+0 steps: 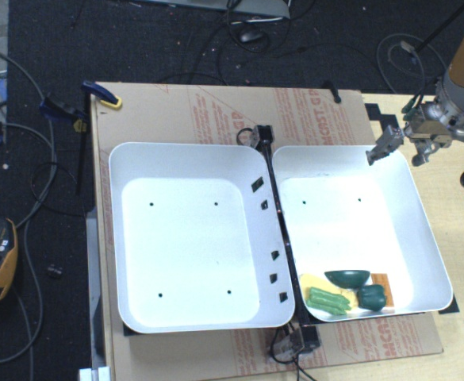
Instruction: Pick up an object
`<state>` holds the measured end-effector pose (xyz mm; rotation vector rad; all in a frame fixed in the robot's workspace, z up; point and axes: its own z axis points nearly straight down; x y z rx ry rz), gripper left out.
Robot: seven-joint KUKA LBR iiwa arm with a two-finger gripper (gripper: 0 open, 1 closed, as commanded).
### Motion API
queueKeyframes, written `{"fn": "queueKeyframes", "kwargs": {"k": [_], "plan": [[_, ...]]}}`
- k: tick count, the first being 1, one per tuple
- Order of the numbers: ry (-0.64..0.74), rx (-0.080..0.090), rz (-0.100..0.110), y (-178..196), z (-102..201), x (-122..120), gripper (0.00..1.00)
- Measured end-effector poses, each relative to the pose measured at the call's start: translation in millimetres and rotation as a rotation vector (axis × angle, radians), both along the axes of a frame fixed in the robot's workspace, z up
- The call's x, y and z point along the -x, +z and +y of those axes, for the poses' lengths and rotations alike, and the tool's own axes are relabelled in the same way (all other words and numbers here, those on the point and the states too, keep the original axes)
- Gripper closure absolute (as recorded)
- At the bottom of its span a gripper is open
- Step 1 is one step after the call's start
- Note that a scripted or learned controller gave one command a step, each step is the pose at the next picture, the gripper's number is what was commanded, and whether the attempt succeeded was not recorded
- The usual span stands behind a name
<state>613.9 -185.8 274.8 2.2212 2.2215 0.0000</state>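
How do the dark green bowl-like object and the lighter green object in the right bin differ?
The dark green bowl-like object is deep teal and rounded like a half dome; the lighter green object is brighter green, long and lumpy. The first lies farther from the bin's near rim, the second nearer to it and more to the left. Both rest in the right bin's near corner, away from the gripper.

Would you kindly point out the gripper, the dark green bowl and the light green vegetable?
gripper (396,151): camera view, between its fingertips.
dark green bowl (347,277): camera view, its middle.
light green vegetable (328,300): camera view, its middle.
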Motion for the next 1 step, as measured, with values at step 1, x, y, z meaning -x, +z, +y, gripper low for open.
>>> {"fn": "queueKeyframes", "kwargs": {"k": [1], "plan": [[-0.001, -0.003, 0.013, -156.3, 2.5, 31.8, 0.00]]}}
